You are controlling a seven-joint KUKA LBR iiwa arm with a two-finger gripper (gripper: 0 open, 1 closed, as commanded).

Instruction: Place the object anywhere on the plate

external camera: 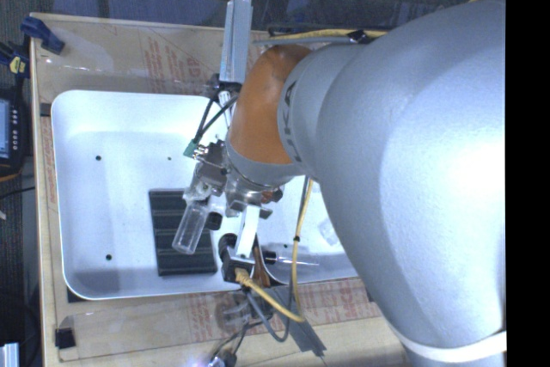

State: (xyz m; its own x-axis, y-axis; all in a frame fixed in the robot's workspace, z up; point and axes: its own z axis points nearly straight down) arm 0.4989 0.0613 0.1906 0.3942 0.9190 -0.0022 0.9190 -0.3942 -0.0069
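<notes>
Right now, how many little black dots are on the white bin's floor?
2: one dot near the far left, one dot near the front left. The arm may hide more.

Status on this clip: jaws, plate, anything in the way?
Gripper low over the dark ridged plate in the left bin. Jaws' state unclear, no object seen held. Arm covers the right bin.

The grey arm point(412, 176) with its orange band point(262, 112) covers the right of the table point(129, 43). Its gripper point(196, 223) hangs over a black ribbed plate point(172, 241) in the left white bin point(86, 185).
</notes>
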